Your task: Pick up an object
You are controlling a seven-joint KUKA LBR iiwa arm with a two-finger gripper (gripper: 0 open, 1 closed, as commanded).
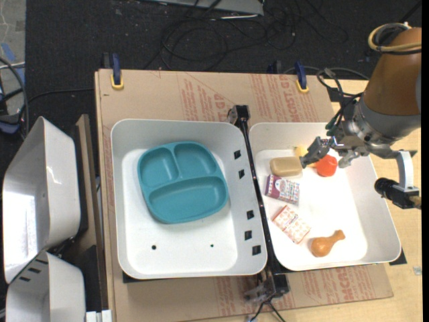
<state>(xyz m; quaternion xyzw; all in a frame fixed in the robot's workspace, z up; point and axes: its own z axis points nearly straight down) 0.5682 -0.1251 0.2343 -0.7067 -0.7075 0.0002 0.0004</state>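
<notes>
The right bin holds several small objects. A tan block lies at its upper left, with a small yellow piece just behind it. A red-orange round object sits to the block's right. Lower down lie a purple carton, a pink patterned packet and an orange drumstick-shaped toy. My gripper reaches in from the right, open, directly over the red-orange object, with one dark finger on each side of it. Nothing is lifted.
A teal divided plate lies in the left bin. A black divider runs between the two bins. Cables lie on the dark floor behind the bench, and white containers stand off to the left.
</notes>
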